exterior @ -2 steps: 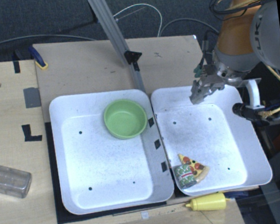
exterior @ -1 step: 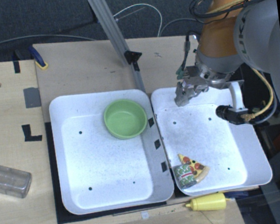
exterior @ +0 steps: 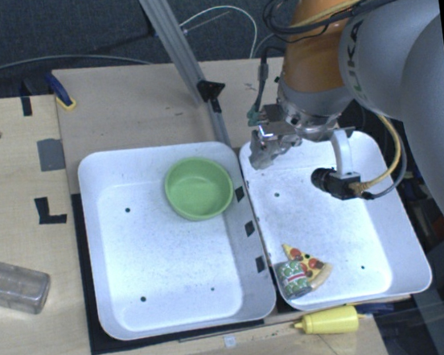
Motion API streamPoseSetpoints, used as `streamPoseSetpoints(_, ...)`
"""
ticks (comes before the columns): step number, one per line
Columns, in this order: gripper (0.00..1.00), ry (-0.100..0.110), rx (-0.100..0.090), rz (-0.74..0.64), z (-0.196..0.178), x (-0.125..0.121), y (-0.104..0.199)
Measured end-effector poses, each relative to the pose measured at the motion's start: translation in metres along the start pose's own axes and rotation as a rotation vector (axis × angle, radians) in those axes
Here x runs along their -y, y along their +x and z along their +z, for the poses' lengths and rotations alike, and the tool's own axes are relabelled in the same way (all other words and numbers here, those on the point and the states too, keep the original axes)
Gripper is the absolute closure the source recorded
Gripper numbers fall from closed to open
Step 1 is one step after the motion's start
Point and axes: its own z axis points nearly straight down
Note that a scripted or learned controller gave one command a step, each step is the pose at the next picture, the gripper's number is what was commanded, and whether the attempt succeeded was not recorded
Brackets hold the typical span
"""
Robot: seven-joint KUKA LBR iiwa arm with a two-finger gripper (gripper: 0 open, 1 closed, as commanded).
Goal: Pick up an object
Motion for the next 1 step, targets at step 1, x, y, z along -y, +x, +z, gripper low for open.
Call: streamPoseSetpoints(1, 1.00, 0.002, 0.001, 0.001, -0.0003, 0.0087, 0.0519)
